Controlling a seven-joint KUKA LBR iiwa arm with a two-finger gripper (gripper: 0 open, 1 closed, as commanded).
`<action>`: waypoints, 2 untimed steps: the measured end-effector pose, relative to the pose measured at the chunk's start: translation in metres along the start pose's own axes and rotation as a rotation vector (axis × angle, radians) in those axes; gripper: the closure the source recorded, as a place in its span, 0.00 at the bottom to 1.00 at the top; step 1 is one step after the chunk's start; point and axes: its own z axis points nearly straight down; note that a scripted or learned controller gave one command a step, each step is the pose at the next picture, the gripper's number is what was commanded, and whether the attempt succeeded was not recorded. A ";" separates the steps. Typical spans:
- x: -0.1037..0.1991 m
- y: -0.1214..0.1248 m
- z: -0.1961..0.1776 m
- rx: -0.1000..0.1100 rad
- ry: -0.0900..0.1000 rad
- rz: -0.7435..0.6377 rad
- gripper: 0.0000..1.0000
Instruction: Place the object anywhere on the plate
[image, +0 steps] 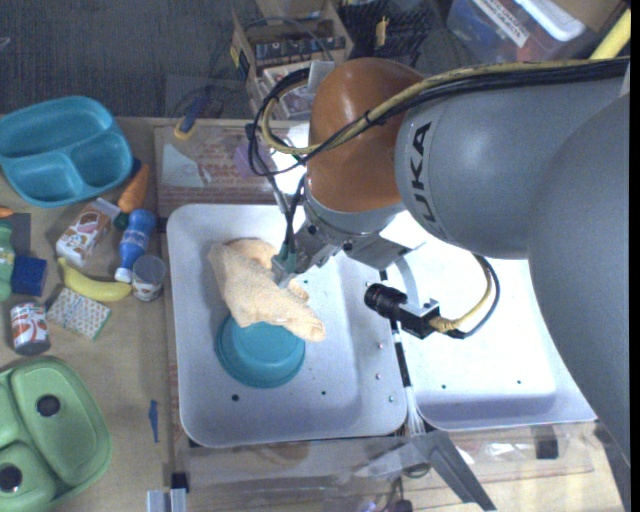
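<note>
A pale yellow cloth (262, 283) lies crumpled in the left white bin (200, 400), its lower edge draped over the rim of a blue plate (262, 355) at the bin's front left. My gripper (287, 264) reaches down from the right and its teal fingertips press into the cloth's upper right part. The fingers look pinched on a fold of the cloth. The arm's big grey and orange body hides the back of both bins.
The right white bin (500, 390) sits under the arm. Left of the bins on the bench lie a banana (92, 284), a blue bottle (133, 242), a small can (148, 275), a blue divided tray (62, 150) and a green tray (45, 435).
</note>
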 end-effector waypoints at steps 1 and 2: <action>0.000 0.000 0.000 0.000 0.000 0.000 0.00; -0.002 0.001 -0.011 -0.005 -0.002 0.002 1.00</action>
